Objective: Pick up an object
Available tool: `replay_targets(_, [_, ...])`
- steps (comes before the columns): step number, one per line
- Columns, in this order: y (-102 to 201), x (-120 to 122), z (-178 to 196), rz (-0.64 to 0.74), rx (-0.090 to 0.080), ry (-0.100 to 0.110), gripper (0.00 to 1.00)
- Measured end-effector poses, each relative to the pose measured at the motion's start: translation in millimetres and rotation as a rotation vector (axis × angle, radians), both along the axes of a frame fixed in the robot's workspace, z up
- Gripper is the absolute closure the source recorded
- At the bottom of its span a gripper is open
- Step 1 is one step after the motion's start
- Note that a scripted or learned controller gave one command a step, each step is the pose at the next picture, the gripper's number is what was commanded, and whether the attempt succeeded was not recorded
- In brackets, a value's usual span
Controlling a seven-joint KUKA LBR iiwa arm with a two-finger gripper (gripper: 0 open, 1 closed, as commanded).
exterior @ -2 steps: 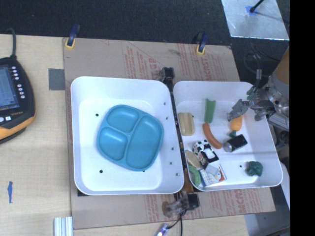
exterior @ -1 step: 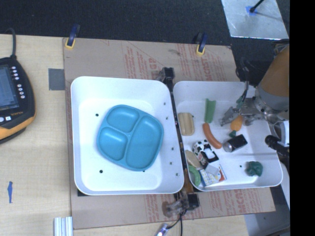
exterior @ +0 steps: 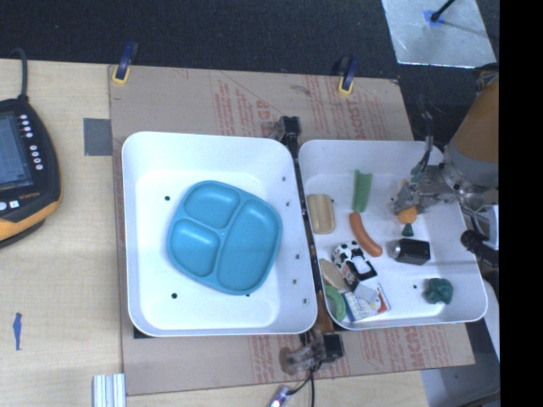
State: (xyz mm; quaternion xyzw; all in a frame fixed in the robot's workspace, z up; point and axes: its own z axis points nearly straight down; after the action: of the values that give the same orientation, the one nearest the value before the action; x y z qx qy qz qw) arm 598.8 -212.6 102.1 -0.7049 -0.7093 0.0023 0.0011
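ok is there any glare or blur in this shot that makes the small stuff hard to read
In the camera view, light is even and soft; the white right bin looks bright but not blown out. The blue plate reads crisply. The end effector is soft and cluttered, so its state is unclear. The small orange piece beneath it is too small to identify.

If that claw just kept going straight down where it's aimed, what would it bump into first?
Most likely the small orange piece right beneath the gripper in the right bin; depth is hard to judge from above.
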Motion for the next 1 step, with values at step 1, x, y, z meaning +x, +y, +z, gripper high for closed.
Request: replay_targets(1, [41.8, 25.2, -10.2, -0.001, 0.001, -0.002, 1.0])
